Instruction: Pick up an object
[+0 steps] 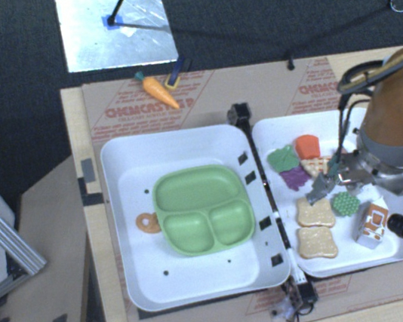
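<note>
Right bin (pixel 332 118), nearest edge: toast slice (pixel 316 243) beside small carton (pixel 370 224). Farther in, second toast (pixel 315 212) and green ball (pixel 344 203) lie just under my jaws (pixel 326 185); whether they stand open or closed, I cannot tell. Beyond: purple piece (pixel 294 177), green leaf (pixel 282 158), orange block (pixel 307 146). Left bin (pixel 121 162): green tray (pixel 198 209), pretzel (pixel 148 223). Far table (pixel 250 83): carrot (pixel 158 92).

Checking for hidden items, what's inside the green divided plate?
The green plate in the left bin has nothing visible in its three sections. A small pretzel lies beside it. Whatever's beneath it is covered.
</note>
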Available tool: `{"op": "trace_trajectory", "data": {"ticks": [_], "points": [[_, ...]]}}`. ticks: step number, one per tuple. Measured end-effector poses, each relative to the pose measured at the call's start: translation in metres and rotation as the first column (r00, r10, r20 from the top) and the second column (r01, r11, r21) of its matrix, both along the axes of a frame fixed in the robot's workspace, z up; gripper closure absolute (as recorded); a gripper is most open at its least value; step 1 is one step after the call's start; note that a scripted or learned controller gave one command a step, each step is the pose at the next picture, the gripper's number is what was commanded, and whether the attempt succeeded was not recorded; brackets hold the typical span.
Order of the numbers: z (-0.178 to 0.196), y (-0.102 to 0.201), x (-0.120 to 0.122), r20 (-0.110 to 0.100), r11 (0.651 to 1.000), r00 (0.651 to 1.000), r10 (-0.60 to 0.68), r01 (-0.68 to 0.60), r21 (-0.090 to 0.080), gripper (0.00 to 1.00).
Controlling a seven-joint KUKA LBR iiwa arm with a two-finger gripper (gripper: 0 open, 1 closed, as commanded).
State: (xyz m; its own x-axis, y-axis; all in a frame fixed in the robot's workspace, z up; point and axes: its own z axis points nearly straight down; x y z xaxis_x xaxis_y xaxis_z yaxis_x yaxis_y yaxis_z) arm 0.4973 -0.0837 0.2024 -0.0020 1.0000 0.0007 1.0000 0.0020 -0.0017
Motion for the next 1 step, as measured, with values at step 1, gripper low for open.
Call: {"op": "trace_trajectory", "data": {"ticks": [1], "points": [[-0.0421,-0.0007,0.0014,-0.002,1.000,1.000,-0.001,0.001,0.000,0.00]]}}
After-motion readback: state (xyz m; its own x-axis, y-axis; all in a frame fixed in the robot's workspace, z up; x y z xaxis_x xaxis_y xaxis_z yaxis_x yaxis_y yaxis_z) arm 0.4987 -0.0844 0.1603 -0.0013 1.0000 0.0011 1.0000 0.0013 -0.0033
